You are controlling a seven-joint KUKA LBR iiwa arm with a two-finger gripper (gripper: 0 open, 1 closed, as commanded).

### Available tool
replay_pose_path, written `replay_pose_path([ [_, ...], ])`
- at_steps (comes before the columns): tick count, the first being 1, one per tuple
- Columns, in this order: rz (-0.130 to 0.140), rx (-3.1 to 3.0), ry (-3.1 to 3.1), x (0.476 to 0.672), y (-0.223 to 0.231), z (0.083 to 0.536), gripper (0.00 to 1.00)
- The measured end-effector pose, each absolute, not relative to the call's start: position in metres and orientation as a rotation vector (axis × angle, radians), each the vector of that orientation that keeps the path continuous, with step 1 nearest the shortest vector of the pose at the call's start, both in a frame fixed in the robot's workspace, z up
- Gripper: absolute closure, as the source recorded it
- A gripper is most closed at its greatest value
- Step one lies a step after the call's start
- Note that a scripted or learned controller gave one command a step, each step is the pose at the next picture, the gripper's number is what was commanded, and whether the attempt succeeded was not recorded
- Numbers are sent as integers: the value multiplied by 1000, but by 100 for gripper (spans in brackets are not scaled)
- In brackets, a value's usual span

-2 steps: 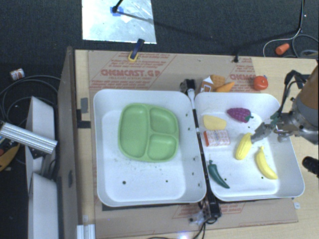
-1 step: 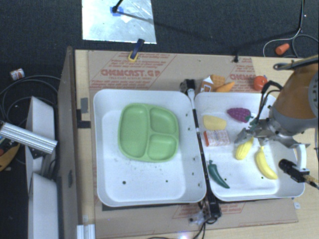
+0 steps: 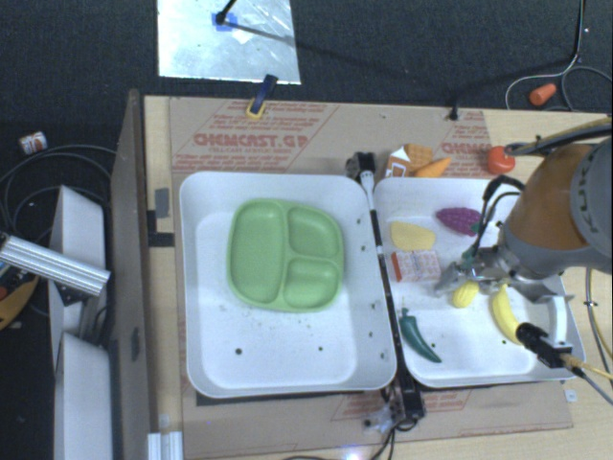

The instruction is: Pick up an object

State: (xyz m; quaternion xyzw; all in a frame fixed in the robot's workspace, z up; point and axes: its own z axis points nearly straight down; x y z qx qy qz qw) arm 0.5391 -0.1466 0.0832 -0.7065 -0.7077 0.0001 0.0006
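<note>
We see the grey two-finger gripper low in the right white bin, touching a small yellow round object.

two white bins sitting side by side on table. one green divided tray lying in left bin. right bin holding six loose items: one purple piece, one pale yellow piece, one red-and-white packet, one small yellow piece, one banana, one green pepper.
</note>
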Motion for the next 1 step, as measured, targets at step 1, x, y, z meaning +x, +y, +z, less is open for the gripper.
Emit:
replay_pose_path([
  [1, -2, -2222, -2224, 540, -147, 95, 100],
])
